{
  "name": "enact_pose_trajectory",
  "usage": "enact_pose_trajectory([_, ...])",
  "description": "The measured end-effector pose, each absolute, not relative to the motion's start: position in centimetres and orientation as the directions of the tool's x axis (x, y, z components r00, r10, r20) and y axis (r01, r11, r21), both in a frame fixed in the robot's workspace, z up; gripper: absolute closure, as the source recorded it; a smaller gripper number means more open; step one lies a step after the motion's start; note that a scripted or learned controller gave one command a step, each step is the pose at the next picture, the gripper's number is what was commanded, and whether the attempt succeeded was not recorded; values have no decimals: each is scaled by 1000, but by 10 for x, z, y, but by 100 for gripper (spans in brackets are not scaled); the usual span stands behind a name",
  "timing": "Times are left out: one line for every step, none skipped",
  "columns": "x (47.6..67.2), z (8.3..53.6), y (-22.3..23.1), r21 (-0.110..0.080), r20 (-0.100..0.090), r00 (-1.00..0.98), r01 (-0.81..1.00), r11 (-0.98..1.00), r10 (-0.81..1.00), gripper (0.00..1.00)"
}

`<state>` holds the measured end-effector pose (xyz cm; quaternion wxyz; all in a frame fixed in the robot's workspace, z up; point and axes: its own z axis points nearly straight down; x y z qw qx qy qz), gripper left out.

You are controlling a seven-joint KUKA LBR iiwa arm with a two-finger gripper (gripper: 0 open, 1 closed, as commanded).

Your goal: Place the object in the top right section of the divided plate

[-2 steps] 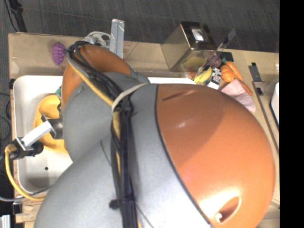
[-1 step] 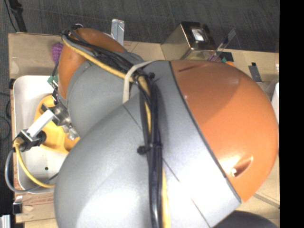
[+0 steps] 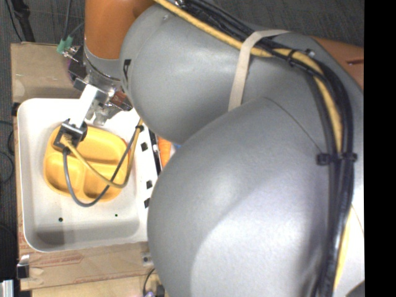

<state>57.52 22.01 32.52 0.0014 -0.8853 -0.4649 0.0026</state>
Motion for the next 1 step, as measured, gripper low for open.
enact_pose_trajectory([532, 257, 142, -6, -6, 569, 823, -569, 823, 100])
